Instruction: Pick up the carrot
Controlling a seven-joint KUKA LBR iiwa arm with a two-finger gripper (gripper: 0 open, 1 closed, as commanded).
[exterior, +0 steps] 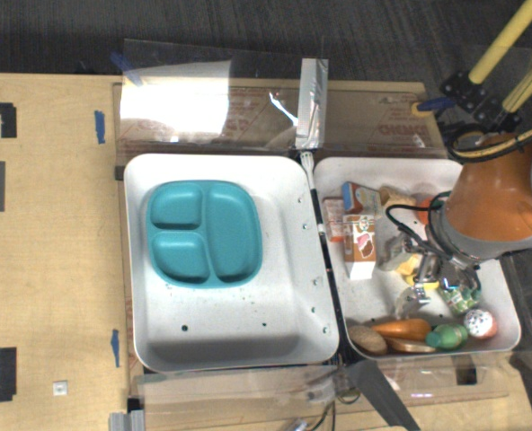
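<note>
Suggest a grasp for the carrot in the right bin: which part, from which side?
Grip the carrot at mid-body from above, fingers closing across its width. It lies flat and lengthwise along the right bin's near wall, with a brown potato-like item at its left end and a green round item at its right, so the ends are probably crowded.

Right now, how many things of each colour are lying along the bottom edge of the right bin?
Orange: 1, the carrot
Green: 1, a rounded green toy
Brown: 1, a potato-like lump
Red and white: 1, a small ball
Total: 4
</note>
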